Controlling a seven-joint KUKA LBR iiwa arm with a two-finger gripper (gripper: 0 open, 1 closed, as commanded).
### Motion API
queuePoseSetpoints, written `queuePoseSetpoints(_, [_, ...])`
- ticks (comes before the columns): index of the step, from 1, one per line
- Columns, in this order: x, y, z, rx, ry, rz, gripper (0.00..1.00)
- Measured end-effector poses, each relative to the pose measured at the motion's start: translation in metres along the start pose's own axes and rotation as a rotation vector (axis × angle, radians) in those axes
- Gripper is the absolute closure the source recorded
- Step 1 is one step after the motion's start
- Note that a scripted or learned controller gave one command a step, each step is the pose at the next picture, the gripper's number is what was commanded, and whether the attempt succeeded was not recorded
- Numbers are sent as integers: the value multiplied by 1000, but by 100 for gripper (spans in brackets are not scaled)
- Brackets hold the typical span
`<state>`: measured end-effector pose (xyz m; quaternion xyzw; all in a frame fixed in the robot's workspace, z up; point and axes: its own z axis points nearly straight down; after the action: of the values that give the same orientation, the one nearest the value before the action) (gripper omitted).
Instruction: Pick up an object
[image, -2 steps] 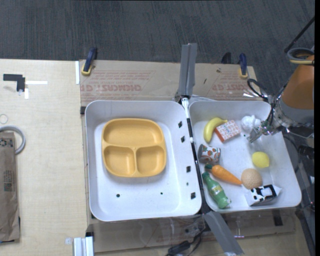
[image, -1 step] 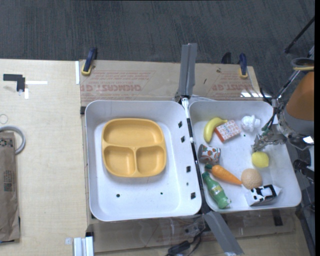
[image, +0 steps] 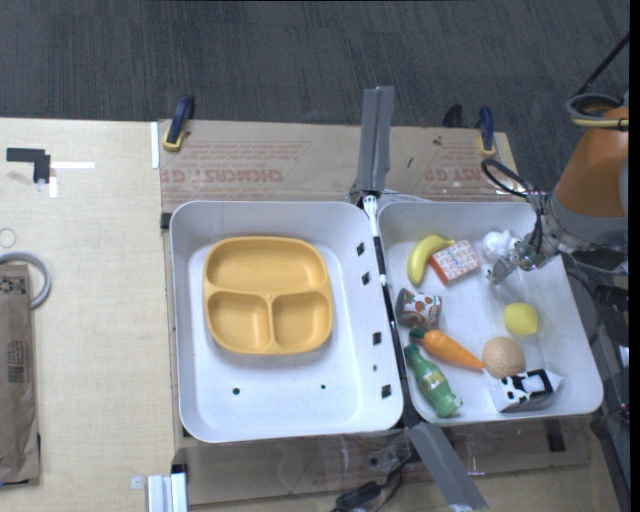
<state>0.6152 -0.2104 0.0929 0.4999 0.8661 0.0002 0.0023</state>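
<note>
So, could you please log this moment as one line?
pincer: over right bin, near crumpled white item | grasp: none seen | yellow tray: left bin

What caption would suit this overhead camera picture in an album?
Robot gripper hovering over toy groceries in the right bin; a yellow divided plate sits in the left bin.

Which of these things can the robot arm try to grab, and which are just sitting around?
For grabbing: banana, carrot, lemon, egg, green bottle, red box, can, cow carton, near the gripper.

Just sitting around: yellow tray, blue clamps, paper bag.
</note>
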Motion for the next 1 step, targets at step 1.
queuePoseSetpoints(1, [-13,-1,0,1,0,299,100])
